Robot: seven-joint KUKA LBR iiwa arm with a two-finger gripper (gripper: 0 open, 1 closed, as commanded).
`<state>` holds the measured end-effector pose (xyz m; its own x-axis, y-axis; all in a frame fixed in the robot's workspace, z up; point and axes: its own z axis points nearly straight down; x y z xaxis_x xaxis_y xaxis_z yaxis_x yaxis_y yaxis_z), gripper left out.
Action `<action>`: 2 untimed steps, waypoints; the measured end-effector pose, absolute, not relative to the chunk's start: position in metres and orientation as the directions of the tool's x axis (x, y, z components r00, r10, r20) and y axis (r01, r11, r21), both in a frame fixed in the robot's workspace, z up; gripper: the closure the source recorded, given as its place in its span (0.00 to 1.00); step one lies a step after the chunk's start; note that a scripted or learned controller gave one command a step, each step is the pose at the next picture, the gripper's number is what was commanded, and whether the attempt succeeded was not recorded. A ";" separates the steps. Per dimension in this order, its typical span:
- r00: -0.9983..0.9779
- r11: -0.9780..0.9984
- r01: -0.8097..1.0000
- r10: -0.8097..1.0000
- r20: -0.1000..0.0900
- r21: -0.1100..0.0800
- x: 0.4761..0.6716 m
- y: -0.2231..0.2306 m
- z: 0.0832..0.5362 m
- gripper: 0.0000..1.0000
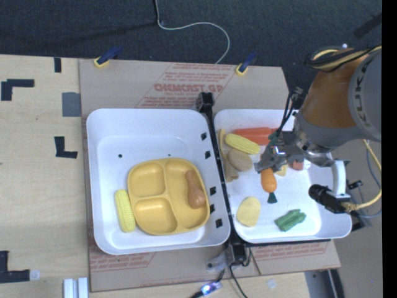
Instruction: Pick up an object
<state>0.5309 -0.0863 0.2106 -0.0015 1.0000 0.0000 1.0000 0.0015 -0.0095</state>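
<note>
My gripper [272, 161] hangs over the middle of the right bin [329, 228], reaching in from the right. Directly below its tip lies a small orange carrot [268, 180] with a dark green top that points toward the front. The carrot touches or nearly touches the gripper's tip, and I cannot tell whether it is gripped. Left of the gripper lie a yellow corn cob [242, 143], a long orange-red piece [250, 132] and a beige rounded piece [239, 161].
A pale yellow lump [249, 211] and a green vegetable [289, 219] lie at the right bin's front. The left bin [111, 129] holds a yellow divided plate [152, 213] with a brown sausage [195, 189] on it, and a corn cob [124, 210] beside it.
</note>
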 end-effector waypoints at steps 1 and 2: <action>-0.003 0.003 1.000 1.000 0.001 -0.005 0.534 -0.079 0.231 1.00; -0.002 0.002 1.000 1.000 0.000 -0.009 0.539 -0.077 0.214 1.00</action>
